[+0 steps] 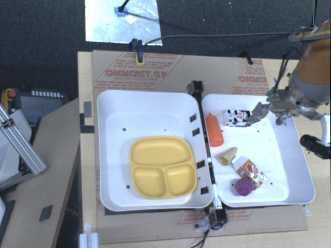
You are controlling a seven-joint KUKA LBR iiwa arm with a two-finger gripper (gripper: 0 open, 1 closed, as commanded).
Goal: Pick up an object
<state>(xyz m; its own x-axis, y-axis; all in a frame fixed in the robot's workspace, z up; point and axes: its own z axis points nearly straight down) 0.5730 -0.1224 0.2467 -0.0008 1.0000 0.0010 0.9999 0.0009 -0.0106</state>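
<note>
The right bin (297, 154) holds several small objects. An orange bottle-shaped piece (214, 129) lies along its left wall. A black-and-white toy (236, 117) sits near the back. A tan wedge (226, 156), a small white and orange carton (249, 171) and a purple ball-like item (244, 187) lie toward the front. My gripper (269, 119) hangs over the back right of this bin, just right of the black-and-white toy. It is open, with only bin floor showing between its fingers.
The left bin (111, 112) carries a yellow divided tray (162, 166). A black clip (196, 88) sits at the divider between the bins. The grey arm with its orange band (313, 66) comes in from the right, with cables behind it.
</note>
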